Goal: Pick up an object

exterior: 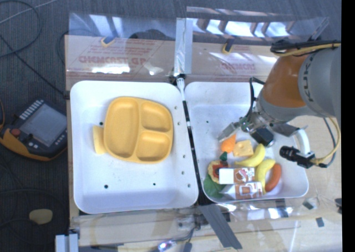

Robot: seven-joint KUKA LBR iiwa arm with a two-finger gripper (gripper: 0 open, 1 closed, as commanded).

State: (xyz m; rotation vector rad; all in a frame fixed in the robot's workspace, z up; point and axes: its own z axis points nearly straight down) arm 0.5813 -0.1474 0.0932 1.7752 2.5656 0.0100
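Dark grey carpet with loose cables surrounds a bench that bears two shallow white bins side by side, with taped cardboard behind them and a handheld control pendant (39, 130) lying on the floor at the left. The left bin (83, 190) holds a yellow divided tray (137, 129), its long axis running roughly left to right, with a pale yellow piece (98, 139) peeking from under its left edge. The right bin (211, 112) has toy food crowded into its lower right part: a banana (254, 157) lying on a slant, one end toward the upper right and the other toward the lower left; a second banana (263, 169) just below it on much the same slant; an orange piece (228, 145); a pale yellow wedge (242, 148); a sausage (274, 177) pointing up and slightly right; a white carton (233, 176); a brown-labelled box (248, 190); and red and green bits (215, 171) at the left of the pile. The arm (302, 87) reaches in from the right, and the gripper (237, 128) hangs just above the orange piece and wedge, its grey fingers spread apart with nothing between them.
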